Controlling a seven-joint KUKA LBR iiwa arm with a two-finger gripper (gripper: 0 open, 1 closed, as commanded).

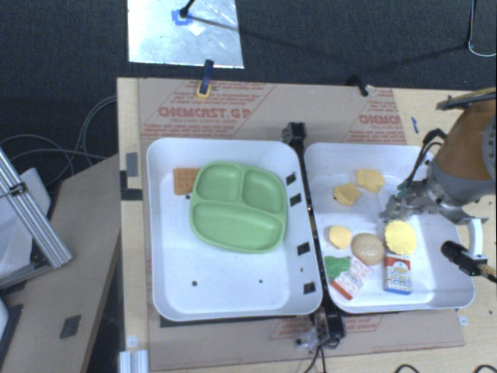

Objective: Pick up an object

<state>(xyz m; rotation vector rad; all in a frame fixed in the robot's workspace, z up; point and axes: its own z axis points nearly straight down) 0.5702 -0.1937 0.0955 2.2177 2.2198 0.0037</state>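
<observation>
My gripper (394, 210) hangs low over the right bin (446, 294), reaching in from the right edge. Just below it lies a round yellow piece (400, 237), close to or touching the tip. Left of that sit a tan ball (367, 247) and a small yellow lump (339, 235). Two more yellow pieces (370, 179) (346, 195) lie farther back. Near the bin's front stand a red and white box (397, 274), a red and white packet (351, 280) and a green item (336, 266).
The left bin (167, 286) holds a green divided plate (237, 207) and an orange cracker (184, 180) at its back left. A black divider (299, 185) runs between the bins. The grey arm with its orange band (470, 146) covers the right bin's far right corner.
</observation>
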